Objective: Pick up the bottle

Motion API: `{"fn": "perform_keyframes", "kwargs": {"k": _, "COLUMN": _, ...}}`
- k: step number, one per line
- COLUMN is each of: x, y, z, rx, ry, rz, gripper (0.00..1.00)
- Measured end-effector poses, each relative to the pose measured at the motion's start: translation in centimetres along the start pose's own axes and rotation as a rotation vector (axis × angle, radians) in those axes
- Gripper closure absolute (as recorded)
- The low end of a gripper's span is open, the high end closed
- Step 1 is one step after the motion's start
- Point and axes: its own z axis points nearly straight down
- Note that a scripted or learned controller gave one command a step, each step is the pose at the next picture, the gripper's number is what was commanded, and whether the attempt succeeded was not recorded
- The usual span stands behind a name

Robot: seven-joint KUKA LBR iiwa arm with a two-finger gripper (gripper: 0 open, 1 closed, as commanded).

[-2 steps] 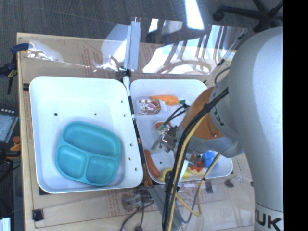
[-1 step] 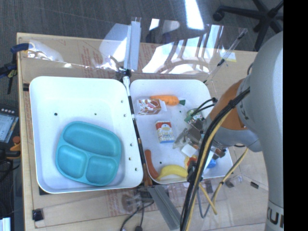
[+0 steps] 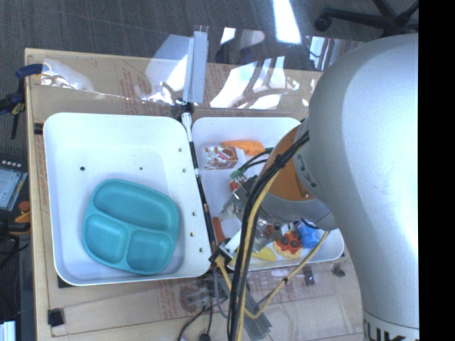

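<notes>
My arm reaches into the right bin [image 3: 284,124] and covers most of it. The gripper [image 3: 239,196] hangs low near the bin's left wall, half hidden behind cables and the orange wrist band. Just beyond it lie a small printed carton [image 3: 219,157] and an elongated orange item [image 3: 244,148] on its side by the far wall; I cannot tell whether that is the bottle. At the bin's near edge, under the arm, sit a blue item [image 3: 308,234] and a red and yellow piece [image 3: 287,244].
The left bin [image 3: 106,130] holds a teal divided plate [image 3: 132,224] in its near half. A black divider [image 3: 196,183] runs between the bins. Loose cables [image 3: 238,290] trail over the bench's front edge.
</notes>
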Motion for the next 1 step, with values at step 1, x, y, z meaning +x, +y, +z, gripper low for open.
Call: {"fn": "perform_keyframes", "kwargs": {"k": 1, "x": -5.12, "y": 7.15, "z": -5.27, "rx": 0.015, "ry": -0.009, "rz": 0.300, "gripper": 0.00}}
